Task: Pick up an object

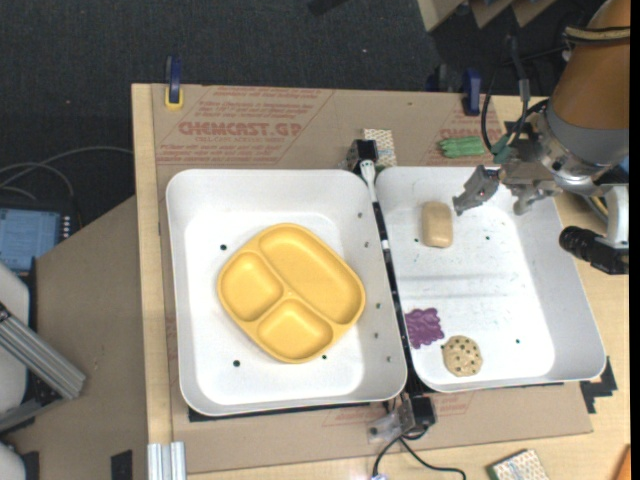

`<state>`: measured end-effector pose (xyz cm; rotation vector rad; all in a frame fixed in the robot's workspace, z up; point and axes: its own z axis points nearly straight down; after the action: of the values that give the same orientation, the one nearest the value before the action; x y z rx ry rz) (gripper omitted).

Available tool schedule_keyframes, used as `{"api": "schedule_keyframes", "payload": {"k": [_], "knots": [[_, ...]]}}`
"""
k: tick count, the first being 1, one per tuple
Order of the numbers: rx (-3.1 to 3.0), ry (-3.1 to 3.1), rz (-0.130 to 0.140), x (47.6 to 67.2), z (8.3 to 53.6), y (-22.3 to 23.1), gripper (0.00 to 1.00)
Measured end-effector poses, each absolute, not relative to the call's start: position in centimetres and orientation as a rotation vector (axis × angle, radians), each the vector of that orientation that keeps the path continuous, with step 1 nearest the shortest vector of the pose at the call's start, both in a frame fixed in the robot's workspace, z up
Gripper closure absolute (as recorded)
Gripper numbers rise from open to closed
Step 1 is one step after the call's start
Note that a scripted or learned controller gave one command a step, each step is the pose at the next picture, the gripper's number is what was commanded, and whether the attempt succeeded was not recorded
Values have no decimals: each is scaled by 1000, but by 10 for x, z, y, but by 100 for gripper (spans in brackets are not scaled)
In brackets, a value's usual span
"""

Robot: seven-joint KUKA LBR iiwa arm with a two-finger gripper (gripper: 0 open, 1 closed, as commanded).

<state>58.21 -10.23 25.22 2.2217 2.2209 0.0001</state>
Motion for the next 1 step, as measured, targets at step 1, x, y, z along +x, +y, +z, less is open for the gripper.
{"api": "schedule_keyframes", "payload": {"k": [1], "knots": [[2234, 2225, -15, 584, 81, -145, 0]]}}
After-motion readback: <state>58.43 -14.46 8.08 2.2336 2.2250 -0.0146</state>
